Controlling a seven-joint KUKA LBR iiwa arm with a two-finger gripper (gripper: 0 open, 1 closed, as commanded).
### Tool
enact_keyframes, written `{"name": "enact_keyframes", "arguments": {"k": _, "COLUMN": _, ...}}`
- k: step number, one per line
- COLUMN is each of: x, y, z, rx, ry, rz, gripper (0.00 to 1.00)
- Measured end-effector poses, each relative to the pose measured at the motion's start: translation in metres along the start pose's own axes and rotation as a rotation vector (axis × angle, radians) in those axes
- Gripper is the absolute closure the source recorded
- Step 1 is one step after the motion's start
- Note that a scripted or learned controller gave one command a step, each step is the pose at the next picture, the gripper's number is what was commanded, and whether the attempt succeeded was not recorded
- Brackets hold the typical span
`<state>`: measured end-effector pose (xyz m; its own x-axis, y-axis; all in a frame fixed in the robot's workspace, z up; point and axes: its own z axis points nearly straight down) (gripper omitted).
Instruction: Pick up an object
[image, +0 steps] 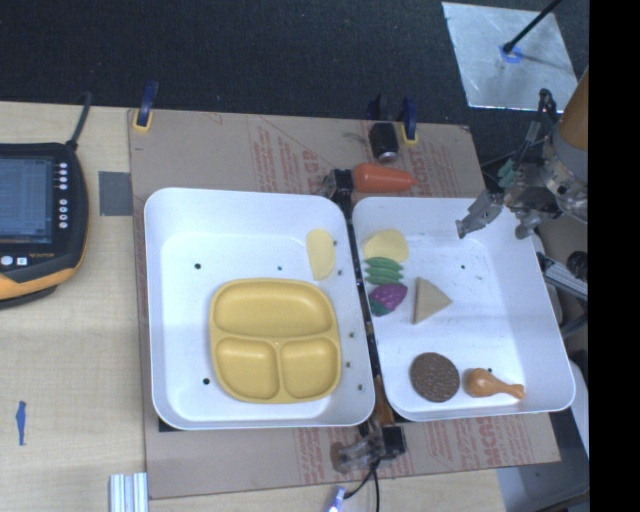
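My gripper (497, 220) hangs over the far right corner of the right bin (520, 300), open with nothing between its fingers. Below and left of it lie a tan wedge (430, 300), a yellow disc (385, 244), a green ridged piece (383, 269) and a purple piece (388, 296) along the bin's left side. A brown round cookie (434, 376) and an orange drumstick (490, 384) rest near the front edge. An orange carrot (381, 179) lies on the cardboard behind the bins.
The left bin (180, 250) holds a yellow divided plate (275, 338) and a pale yellow piece (320, 253). A tablet controller (35, 222) sits at far left. Clamps and a black cylinder (385, 140) stand at the back edge.
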<state>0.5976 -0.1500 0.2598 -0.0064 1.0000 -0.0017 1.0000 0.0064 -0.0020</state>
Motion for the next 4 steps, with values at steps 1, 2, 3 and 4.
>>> {"name": "enact_keyframes", "arguments": {"k": 1, "x": -0.01, "y": -0.009, "z": 0.102, "rx": 0.005, "ry": 0.001, "rz": 0.002, "gripper": 0.0}}
{"name": "enact_keyframes", "arguments": {"k": 2, "x": 0.008, "y": -0.02, "z": 0.169, "rx": 0.003, "ry": 0.002, "rz": 0.002, "gripper": 0.0}}
{"name": "enact_keyframes", "arguments": {"k": 3, "x": 0.007, "y": -0.02, "z": 0.158, "rx": 0.003, "ry": 0.0, "rz": 0.001, "gripper": 1.0}}
{"name": "enact_keyframes", "arguments": {"k": 4, "x": 0.081, "y": 0.01, "z": 0.067, "rx": -0.001, "ry": 0.003, "rz": 0.002, "gripper": 1.0}}
